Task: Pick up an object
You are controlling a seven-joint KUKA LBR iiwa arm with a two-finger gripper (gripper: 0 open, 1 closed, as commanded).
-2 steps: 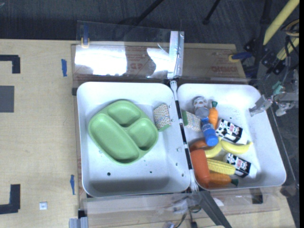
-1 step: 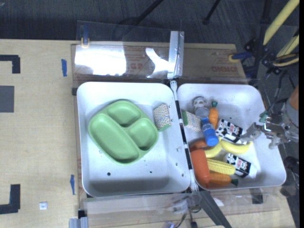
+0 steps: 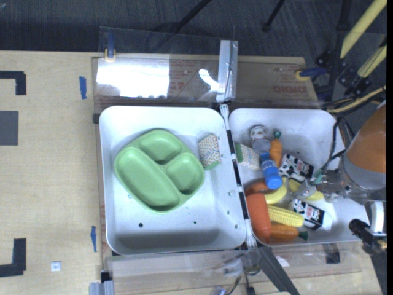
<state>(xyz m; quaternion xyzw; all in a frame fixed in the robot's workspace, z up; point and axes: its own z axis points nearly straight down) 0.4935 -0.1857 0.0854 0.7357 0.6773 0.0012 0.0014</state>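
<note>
The right bin (image 3: 310, 128) holds a heap of small objects: a blue bottle (image 3: 270, 172), a small orange bottle (image 3: 276, 149), a yellow banana (image 3: 276, 194), an ear of corn (image 3: 287, 215), a red-orange block (image 3: 259, 217) and two black-and-white patterned boxes (image 3: 297, 166) (image 3: 311, 214). My gripper (image 3: 318, 187) hangs low over the right part of this heap, just right of the banana and between the two patterned boxes. The grey wrist with its orange band (image 3: 370, 146) comes in from the right edge. I see nothing clearly held.
In the left bin (image 3: 123, 226) lies a green divided plate (image 3: 158, 169), with a small patterned cup (image 3: 209, 150) beside the divider wall. A clear plastic panel (image 3: 159, 78) stands behind the bins. A dark tripod leg (image 3: 276, 272) crosses the front.
</note>
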